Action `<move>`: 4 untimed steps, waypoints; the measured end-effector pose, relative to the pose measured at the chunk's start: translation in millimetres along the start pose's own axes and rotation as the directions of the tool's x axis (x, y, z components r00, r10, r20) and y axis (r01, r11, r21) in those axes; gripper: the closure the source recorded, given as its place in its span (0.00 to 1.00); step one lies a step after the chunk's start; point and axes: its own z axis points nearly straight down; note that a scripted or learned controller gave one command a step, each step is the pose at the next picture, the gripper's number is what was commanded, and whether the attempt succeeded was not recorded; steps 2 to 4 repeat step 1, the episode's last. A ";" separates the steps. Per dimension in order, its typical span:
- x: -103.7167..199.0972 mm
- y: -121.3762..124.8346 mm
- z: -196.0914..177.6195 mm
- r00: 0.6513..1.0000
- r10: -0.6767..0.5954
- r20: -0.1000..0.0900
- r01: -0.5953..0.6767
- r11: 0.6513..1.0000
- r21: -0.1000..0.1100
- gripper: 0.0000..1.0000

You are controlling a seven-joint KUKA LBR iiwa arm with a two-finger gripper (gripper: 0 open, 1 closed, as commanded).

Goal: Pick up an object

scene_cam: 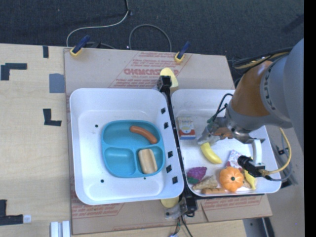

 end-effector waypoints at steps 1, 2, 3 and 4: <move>85.5 23.1 -82.4 1.000 -0.010 -0.002 0.010 1.000 -0.011 1.00; 85.5 23.1 -82.4 1.000 -0.010 -0.002 0.010 1.000 -0.011 1.00; 85.5 23.1 -82.4 1.000 -0.010 -0.002 0.010 1.000 -0.011 1.00; 85.5 23.1 -82.4 1.000 -0.010 -0.002 0.010 1.000 -0.011 1.00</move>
